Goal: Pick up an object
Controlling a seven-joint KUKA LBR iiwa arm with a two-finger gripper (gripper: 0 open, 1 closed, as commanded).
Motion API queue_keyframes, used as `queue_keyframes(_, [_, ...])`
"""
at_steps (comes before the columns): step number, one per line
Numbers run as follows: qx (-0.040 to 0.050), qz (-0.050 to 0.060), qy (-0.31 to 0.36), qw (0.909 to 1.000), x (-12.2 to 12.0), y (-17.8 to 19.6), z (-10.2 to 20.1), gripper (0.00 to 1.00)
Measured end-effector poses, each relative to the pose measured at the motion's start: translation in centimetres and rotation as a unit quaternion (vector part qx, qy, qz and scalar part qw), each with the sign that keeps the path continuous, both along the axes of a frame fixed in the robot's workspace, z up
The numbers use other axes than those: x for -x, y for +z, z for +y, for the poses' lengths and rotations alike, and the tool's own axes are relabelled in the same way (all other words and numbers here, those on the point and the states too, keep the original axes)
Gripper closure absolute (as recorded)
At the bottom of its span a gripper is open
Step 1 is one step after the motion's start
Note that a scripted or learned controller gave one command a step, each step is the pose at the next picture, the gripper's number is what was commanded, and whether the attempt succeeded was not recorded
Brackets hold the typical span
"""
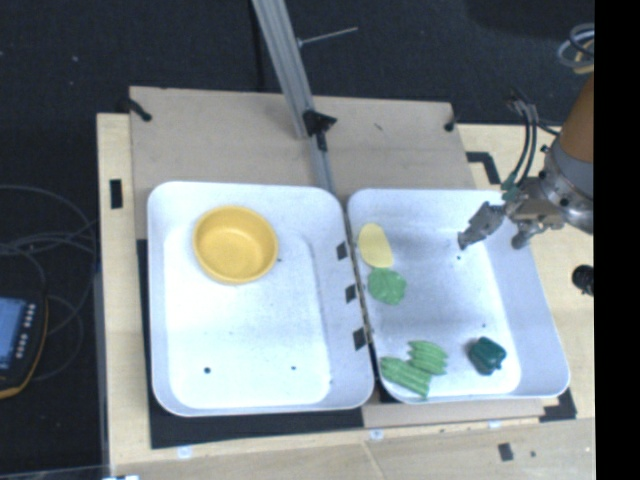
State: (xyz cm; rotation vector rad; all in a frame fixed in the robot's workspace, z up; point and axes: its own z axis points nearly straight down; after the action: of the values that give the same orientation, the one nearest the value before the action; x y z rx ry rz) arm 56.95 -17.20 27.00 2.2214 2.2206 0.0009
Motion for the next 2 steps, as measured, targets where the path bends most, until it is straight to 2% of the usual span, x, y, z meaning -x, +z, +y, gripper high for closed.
queue_keyframes(1, [-0.0003,0.003,0.0,1.0,0.2,-6.1,-0.5,0.0])
queue_keyframes(2, [-0.0001,0.002,0.0,1.0,0.3,-10.3,-0.5,0.0])
